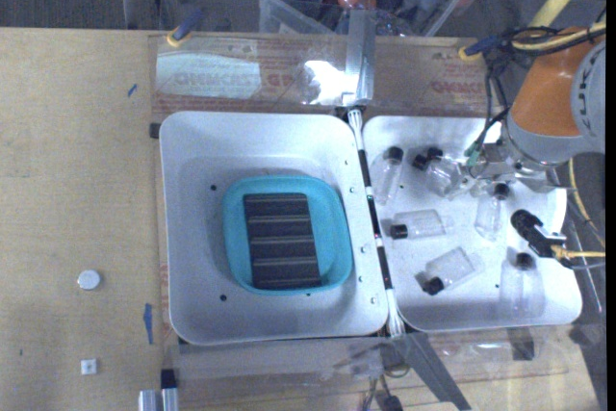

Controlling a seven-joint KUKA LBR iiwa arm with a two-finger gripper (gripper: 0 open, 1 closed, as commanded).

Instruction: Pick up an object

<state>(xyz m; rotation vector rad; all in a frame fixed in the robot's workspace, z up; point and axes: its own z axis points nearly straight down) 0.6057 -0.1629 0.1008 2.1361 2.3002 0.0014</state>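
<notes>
The grey arm with its orange band reaches in from the right, its tool (478,170) lowered, wrist bent downward.

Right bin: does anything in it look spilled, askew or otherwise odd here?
The clear vials with black caps lie tipped on their sides, scattered at mixed angles across the right bin, none upright. That looks like loose picking stock, not damage. No liquid shows. The tool is at the bin's upper part.

white bins (183,207), blue tray (236,236) w/ black ribbed insert (281,241), clear vials (452,267) w/ black caps
</notes>
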